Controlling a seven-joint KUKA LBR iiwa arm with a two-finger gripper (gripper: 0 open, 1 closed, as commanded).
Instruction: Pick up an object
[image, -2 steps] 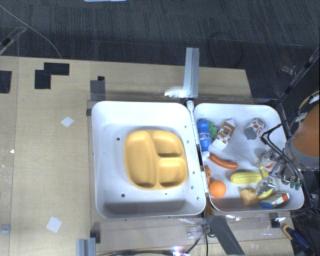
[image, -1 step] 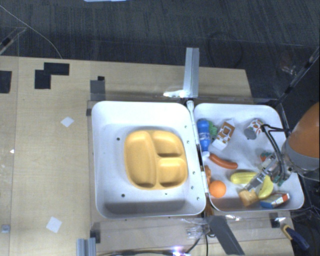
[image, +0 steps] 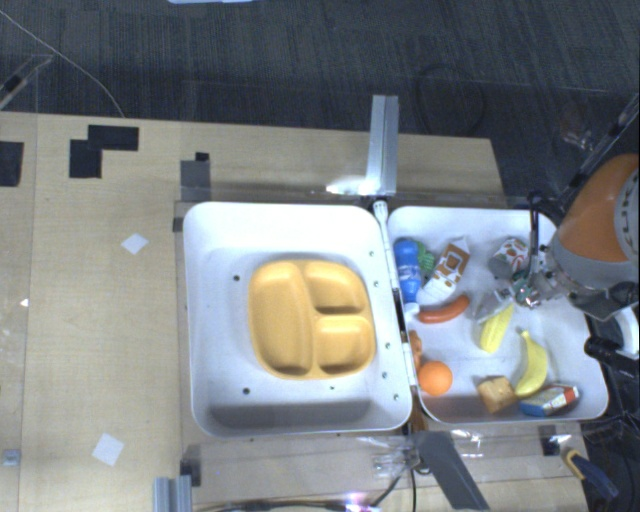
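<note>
The arm (image: 600, 225) reaches in from the right over the right bin (image: 590, 330), its orange band near that bin's far right corner; the gripper (image: 527, 290) hangs low by the right edge, among the clutter, and whether it is spread or pressed together cannot be told, nor does anything show plainly between its tips. Just beside it, toward the far edge, lies a small crumpled packet (image: 508, 256). Toward the bin's middle lie a pale yellow banana (image: 496, 329) and a red sausage (image: 443, 311); a blue bottle (image: 406, 263) lies along the left edge, with a brown-and-white carton (image: 452, 262) near it. Along the near edge sit an orange (image: 434, 378), a brown block (image: 494, 393), a second banana (image: 532, 364) and a red-and-blue tube (image: 553, 401) in the near right corner. The left bin (image: 205, 330) carries a yellow divided tray (image: 310, 317) at its middle.
</note>
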